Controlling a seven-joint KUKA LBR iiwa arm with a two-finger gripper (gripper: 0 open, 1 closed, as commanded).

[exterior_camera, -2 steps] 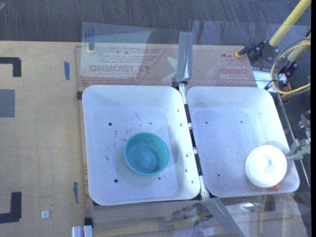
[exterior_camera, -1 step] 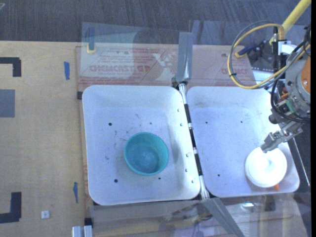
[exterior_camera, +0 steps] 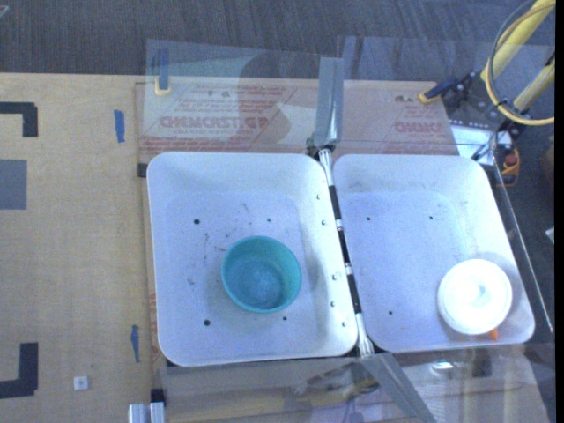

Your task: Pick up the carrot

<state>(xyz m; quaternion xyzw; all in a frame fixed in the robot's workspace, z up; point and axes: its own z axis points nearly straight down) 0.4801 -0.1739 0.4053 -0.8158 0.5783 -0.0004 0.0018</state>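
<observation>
One orange sliver, likely the carrot (exterior_camera: 494, 333), peeks from under white bowl (exterior_camera: 475, 295) in right bin (exterior_camera: 414, 201). Risk: fingers strike bowl, miss carrot. Gripper state: cannot tell.

Faint mirrored red lettering on the clear panel (exterior_camera: 231, 120) behind the bins is unreadable.

- One fixed camera looks down at a slant from above the tabletop (exterior_camera: 70, 263).
- It stands far enough off to frame both white bins, left bin (exterior_camera: 176, 192) and right bin (exterior_camera: 397, 192), whole.
</observation>
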